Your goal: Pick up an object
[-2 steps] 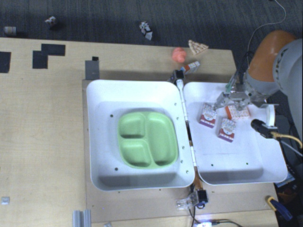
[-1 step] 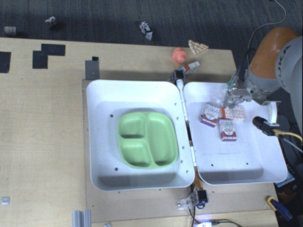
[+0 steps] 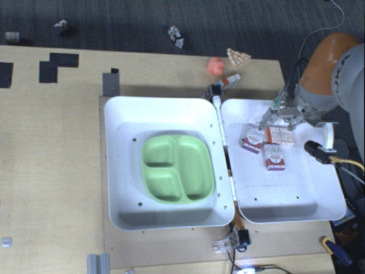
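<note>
Three small red-and-white packets lie in the right bin [image 3: 319, 198]. One packet [image 3: 251, 139] is tilted at the left, another [image 3: 274, 157] lies nearer the front, and the third [image 3: 282, 136] sits at the back. My gripper [image 3: 280, 120] hangs over that back packet, at the bin's far right side. Its fingers are spread open, with nothing between them. The packet's far edge is partly covered by the gripper.
The left bin [image 3: 122, 124] holds a green divided plate [image 3: 177, 167]. Behind the bins on the bench lie a pink ball [image 3: 215, 66], a wedge-shaped toy [image 3: 238, 56] and a small tube [image 3: 229, 81]. The right bin's front half is bare white floor.
</note>
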Controlling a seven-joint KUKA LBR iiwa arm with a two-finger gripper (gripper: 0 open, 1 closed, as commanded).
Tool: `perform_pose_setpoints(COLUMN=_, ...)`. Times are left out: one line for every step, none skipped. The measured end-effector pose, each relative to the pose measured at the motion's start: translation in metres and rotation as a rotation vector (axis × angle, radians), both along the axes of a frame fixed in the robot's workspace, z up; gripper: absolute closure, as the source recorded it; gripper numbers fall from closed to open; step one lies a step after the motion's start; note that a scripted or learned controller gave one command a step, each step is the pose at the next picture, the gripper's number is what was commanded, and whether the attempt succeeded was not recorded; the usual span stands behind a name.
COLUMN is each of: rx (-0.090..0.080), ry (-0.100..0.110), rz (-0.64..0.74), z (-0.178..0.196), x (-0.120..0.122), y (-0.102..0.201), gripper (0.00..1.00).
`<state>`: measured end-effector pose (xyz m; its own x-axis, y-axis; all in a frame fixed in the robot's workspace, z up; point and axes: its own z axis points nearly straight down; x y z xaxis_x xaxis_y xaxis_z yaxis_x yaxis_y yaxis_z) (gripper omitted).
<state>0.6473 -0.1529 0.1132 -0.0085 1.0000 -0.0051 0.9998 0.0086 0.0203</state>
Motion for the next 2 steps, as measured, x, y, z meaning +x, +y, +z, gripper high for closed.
perform_pose_setpoints(rx=0.0, ry=-0.005, rz=0.003, z=0.0118, x=0.0017, y=0.0007, gripper=1.0)
perform_pose_setpoints(rx=0.0, ry=-0.005, rz=0.003, z=0.0116, x=0.0016, y=0.0007, gripper=0.0)
